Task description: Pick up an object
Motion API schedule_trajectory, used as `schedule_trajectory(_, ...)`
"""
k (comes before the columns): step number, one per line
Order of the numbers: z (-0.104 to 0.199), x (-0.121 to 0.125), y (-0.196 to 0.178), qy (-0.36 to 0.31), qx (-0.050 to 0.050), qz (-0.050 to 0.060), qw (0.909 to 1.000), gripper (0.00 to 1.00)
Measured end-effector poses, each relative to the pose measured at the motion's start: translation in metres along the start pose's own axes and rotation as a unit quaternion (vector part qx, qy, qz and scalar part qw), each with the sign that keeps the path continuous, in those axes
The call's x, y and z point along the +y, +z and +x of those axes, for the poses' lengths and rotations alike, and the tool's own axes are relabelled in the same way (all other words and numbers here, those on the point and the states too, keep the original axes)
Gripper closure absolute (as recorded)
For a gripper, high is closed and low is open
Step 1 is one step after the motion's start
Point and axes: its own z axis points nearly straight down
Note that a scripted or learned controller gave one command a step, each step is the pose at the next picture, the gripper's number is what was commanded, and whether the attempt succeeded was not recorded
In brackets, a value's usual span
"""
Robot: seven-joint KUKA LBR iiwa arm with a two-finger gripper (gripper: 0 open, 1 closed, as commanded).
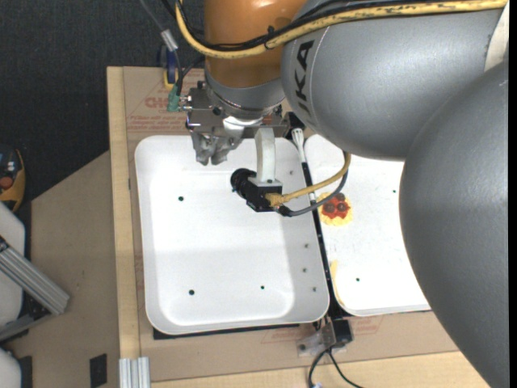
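Arm: the grey arm [404, 95] reached in from the right, its orange band [250, 14] over the left bin's far edge.
Gripper: the gripper [212, 150] hung at the far end of the left bin [226, 289], fingers close together with nothing seen between them (how far apart, I could not tell).
Object: an orange and yellow object [336, 209] lay in the right bin [380, 297], near the divide, well apart from the gripper.
Cable: a yellow cable [315, 191] crossed toward it.

Bright even overhead light, soft arm shadow across left bin [161, 241], sharp focus, no glare
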Motion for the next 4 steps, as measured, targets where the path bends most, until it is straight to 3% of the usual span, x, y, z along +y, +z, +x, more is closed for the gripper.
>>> schedule_trajectory(1, -0.037, 0.017, -0.103, 0.007, 0.002, -0.015, 0.9999, 1.00)
schedule_trajectory(2, -0.007, 0.049, 0.009, 0.005, -0.001, -0.005, 1.0000, 1.00)
schedule_trajectory(3, -0.008, 0.084, -0.023, 0.005, 0.001, -0.012, 0.9999, 1.00)
schedule_trajectory(4, -0.027, 0.081, -0.093, 0.007, 0.001, -0.014, 0.9999, 1.00)
